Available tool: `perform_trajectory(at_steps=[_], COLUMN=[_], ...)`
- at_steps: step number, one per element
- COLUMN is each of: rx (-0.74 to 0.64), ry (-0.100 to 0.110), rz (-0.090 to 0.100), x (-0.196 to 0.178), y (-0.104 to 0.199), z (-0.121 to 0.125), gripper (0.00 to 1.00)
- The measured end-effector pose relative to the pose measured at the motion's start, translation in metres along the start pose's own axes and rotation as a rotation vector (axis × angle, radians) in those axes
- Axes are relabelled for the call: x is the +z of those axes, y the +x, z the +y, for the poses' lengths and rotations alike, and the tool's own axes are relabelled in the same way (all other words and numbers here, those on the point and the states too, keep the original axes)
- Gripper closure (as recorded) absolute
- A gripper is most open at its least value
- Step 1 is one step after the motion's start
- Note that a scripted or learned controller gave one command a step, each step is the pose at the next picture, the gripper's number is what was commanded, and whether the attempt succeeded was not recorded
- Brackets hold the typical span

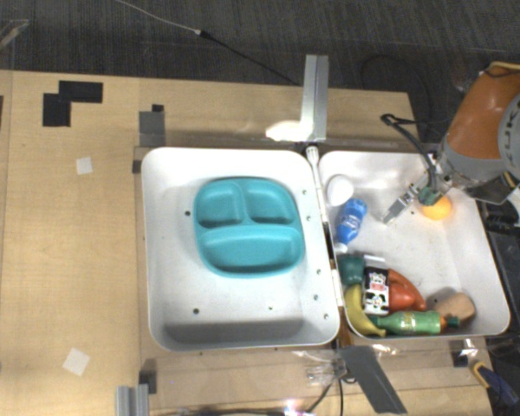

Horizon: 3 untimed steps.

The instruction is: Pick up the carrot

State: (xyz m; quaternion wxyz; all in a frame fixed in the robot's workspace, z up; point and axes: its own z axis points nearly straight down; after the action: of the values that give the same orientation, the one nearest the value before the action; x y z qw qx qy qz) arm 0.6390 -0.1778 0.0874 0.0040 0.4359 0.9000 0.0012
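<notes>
End effector [419, 196] over right bin [490, 258], beside yellow ball [438, 208].

One fixed camera looks down at a slant from above the bench [61, 258], far enough to take in both white bins [169, 319] whole, the arm [490, 128] entering from the right of them.
</notes>
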Motion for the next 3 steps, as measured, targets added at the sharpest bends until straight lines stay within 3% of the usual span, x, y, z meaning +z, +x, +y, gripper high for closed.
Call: perform_trajectory(at_steps=[1,2,3], rx=[0.304,0.283,0.334], ry=[-0.001,0.002,-0.001], rz=[-0.001,-0.001,-0.002], x=[0.0,0.0,-0.001], y=[-0.01,-0.005,0.011], z=[0.012,-0.041,-0.058], gripper=[0.0,0.0,0.0])
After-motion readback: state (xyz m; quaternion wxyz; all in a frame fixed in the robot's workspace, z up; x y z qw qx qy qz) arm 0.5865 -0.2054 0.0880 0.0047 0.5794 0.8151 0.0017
